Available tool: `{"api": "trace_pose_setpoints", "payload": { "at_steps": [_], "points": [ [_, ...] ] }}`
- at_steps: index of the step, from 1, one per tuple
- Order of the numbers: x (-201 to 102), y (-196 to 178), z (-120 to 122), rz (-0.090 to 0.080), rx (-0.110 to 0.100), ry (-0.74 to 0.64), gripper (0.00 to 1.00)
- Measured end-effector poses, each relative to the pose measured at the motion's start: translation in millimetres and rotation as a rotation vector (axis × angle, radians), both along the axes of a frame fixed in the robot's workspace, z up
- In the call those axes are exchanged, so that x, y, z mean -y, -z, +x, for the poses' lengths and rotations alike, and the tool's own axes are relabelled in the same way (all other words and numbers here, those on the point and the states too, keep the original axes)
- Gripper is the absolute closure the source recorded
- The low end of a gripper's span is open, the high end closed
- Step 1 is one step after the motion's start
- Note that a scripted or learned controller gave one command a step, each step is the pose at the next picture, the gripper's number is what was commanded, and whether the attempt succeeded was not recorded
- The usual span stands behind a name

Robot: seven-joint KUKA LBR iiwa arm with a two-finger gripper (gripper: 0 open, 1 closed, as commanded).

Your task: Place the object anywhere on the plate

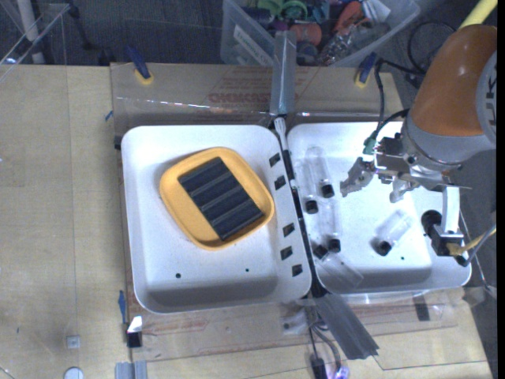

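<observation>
You are looking down at a slant on two shallow white bins set side by side on a wooden bench. In the left bin (pixel 150 283) lies a yellow plate (pixel 175 196), roughly square with rounded corners, and a dark ribbed rectangular block (pixel 221 197) rests flat on it, turned at an angle, covering much of the plate's middle. In the right bin (pixel 359 271) there are several small clear plastic bottles with black caps: one clear bottle (pixel 314 164) lies near the divider between the bins, with more black caps just below it along the divider, and another bottle (pixel 390 233) lies tilted toward the bin's right side. The arm, grey with an orange band, reaches in from the right, and its gripper (pixel 379 185) hangs over the right bin's upper right area. Its metal parts point left and down toward the bin floor, but they blur together, so you cannot tell how far the hand is spread, and nothing can be made out between its tips. The gripper is well apart from the plate, with the divider lying between them. Behind the bins stands a clear tub (pixel 316 14) of colourful odds and ends.
</observation>
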State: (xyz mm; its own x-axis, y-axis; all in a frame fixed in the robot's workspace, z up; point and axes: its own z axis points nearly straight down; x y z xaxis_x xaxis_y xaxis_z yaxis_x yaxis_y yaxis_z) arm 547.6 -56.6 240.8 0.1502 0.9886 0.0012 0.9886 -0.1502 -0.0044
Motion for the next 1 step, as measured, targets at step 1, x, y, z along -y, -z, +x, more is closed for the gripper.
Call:
{"api": "trace_pose_setpoints", "payload": {
  "at_steps": [1],
  "points": [
    [-29.9, -13.1, -14.2, 0.0, -0.001, 0.046, 0.0]
  ]
}}
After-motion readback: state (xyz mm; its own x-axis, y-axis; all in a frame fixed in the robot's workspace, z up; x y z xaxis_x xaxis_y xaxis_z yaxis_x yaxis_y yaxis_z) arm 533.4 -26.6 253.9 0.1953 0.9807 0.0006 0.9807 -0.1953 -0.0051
